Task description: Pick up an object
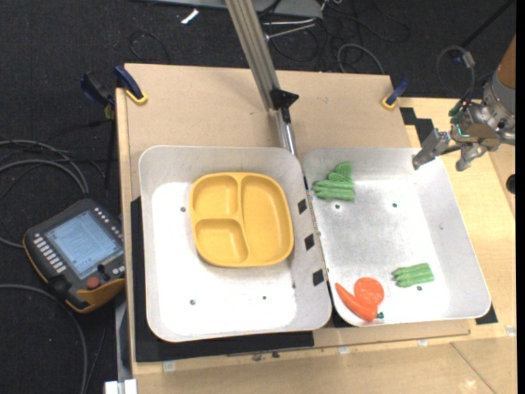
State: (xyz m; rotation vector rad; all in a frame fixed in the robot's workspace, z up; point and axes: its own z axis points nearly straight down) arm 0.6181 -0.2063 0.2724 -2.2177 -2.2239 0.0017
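Lab bench on a dark carpeted floor

A pale wooden bench top [213,105] stands on black carpet [57,23] strewn with loose cables [344,52]. A teach pendant [78,253] with a lit screen lies at the left, a slanted metal pole [250,35] crosses the top, and yellow-tipped clamps [131,84] grip the far corners.

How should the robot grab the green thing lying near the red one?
Probably from straight above, pinching across the narrow middle of the small green toy. It lies flat and long in the right bin, with bare floor on both long sides, so the pincer has room. The red toy sits apart to its left.
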